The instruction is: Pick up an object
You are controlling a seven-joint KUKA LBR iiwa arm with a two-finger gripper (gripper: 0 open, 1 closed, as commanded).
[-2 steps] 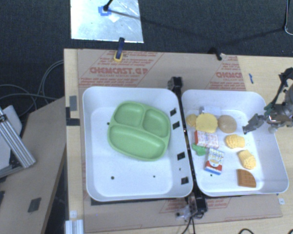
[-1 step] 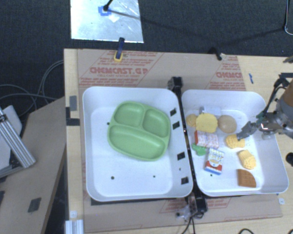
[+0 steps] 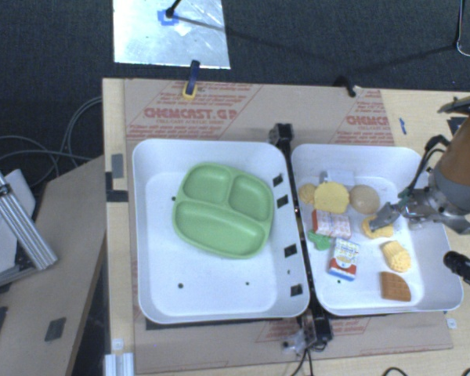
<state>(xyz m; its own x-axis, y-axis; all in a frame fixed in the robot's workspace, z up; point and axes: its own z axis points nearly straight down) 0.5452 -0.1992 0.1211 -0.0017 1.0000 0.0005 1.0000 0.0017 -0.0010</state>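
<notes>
My gripper hangs low over the right bin, reaching in from the right. Its tip is right by a small yellow piece, and I cannot make out whether the two touch. Just left of it lie a tan round object and a yellow lumpy item. Further toward the front lie a red-and-white packet, a small carton, a yellow corn-like piece and a brown wedge. A green scrap sits by the bin's left wall.
The left bin holds a green divided plate. A black divider with clips runs between the bins. A metal sheet lies beyond the bench at the back. Cables and an aluminium rail are at the left.
</notes>
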